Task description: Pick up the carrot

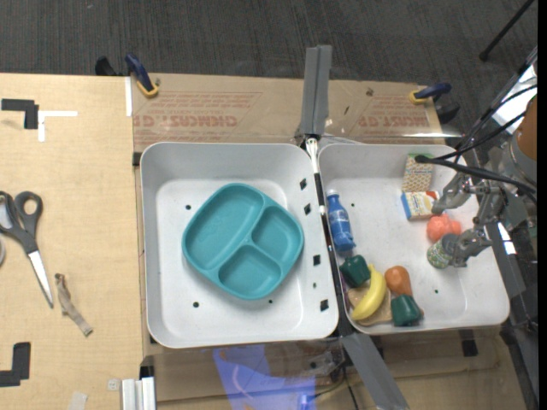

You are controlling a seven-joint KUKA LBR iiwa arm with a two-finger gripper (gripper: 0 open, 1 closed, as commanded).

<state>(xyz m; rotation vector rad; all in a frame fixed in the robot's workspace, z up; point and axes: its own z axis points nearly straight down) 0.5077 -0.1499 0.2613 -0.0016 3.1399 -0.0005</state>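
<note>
The carrot (398, 280), a short orange piece with a dark green end (406, 311), lies near the front of the right bin (479, 310), beside a banana. My gripper (446, 227) hovers at the bin's right side, up and to the right of the carrot and apart from it. Its fingers (450, 196) stand open on either side of a small pinkish-orange object (438, 226). Whether they touch that object I cannot tell.
A blue bottle (339, 222), a green pepper (355, 271) and a banana (370, 297) line the right bin's left wall. A small carton (417, 191) lies at its back. A teal divided plate (244, 240) sits in the left bin (162, 229). Scissors (26, 229) rest on the bench.
</note>
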